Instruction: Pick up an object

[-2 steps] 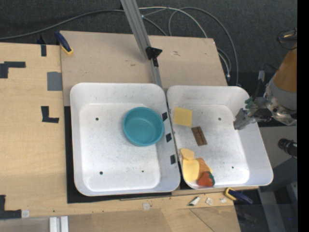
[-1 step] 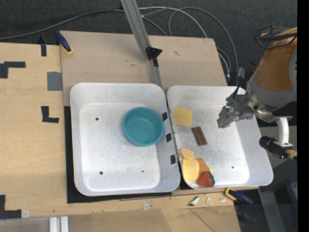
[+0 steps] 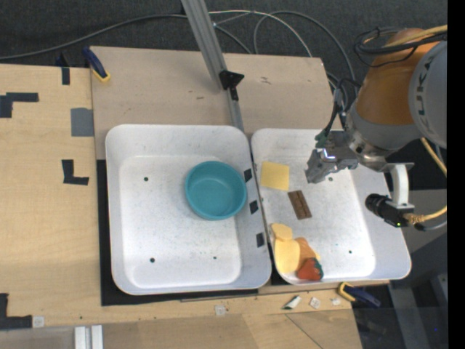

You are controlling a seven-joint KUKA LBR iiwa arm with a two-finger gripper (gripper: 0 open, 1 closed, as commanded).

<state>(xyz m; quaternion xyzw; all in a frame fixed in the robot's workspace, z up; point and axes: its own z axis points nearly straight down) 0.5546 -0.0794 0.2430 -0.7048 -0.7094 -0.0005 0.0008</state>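
Closest to the camera, down at the bottom edge of the frame, there's a strip of wooden tabletop (image 3: 182, 318) with a couple of little white scraps (image 3: 304, 302) lying just below the right bin (image 3: 378, 260). Right above that, in the lower left corner of that bin, sits a small heap of toy food (image 3: 296, 254), yellowish pieces with something red and a bit of green tucked in. Hard to say exactly what each bit is.

Further up the same bin there's a brown bar (image 3: 299, 204) lying flat, long axis running roughly top to bottom of the frame with a slight tilt, and a yellow square (image 3: 275, 175) just up and left of it, near the bin's left wall. The left bin (image 3: 123, 195) only matters for a blue bowl (image 3: 215, 189) sitting mid-right in it.

The fingers (image 3: 320, 169) hang over the upper middle of the right bin, and honestly I can't tell how far apart they are or whether anything's in them; it's just a dark blur at that spot.

My guess is the brown bar is the easiest target: it lies down and a bit left of the fingers, quite near. The yellow square is off to the left, also near. The food heap is well apart, toward the bottom.
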